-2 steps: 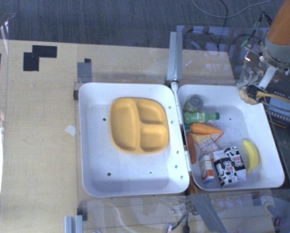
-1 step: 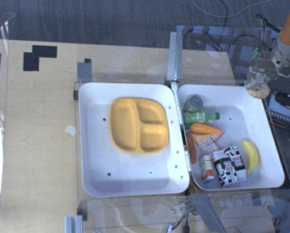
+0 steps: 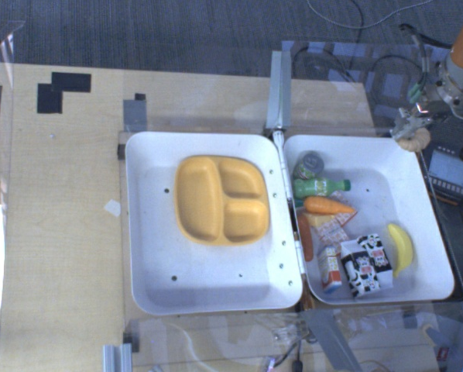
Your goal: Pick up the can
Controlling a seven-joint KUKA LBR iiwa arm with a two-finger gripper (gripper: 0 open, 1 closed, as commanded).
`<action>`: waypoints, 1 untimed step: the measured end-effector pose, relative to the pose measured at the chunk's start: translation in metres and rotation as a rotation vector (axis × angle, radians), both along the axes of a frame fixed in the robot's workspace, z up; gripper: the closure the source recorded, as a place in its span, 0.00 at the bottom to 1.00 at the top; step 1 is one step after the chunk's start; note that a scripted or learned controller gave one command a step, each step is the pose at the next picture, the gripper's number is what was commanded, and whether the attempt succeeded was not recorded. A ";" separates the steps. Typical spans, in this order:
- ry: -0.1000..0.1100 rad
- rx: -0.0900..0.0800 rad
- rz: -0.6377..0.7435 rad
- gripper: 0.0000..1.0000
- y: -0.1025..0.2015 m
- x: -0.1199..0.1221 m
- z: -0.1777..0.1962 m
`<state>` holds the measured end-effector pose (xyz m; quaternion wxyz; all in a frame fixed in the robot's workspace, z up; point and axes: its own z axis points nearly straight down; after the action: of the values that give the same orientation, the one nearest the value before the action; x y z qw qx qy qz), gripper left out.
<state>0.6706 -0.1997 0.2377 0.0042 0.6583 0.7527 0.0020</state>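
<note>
Can: small grey metal can sits end-up at the back-left corner of the right white plastic bin, just behind the green plastic bottle lying on its side. We see an orange carrot in front of the bottle, a yellow banana toward the bin's right, and a black-and-white patterned carton near the front. Left white bin carries a yellow divided tray. Gripper hangs over the right bin's back-right corner, well apart from the can. We can't tell whether the jaws are released or clenched. Pale wooden surface under both bins.
</note>
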 end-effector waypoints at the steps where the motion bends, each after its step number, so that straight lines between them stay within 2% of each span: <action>1: 0.000 -0.002 0.242 1.00 -0.005 0.000 -0.002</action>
<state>0.6708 -0.2044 0.2355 0.0047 0.5627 0.8267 0.0019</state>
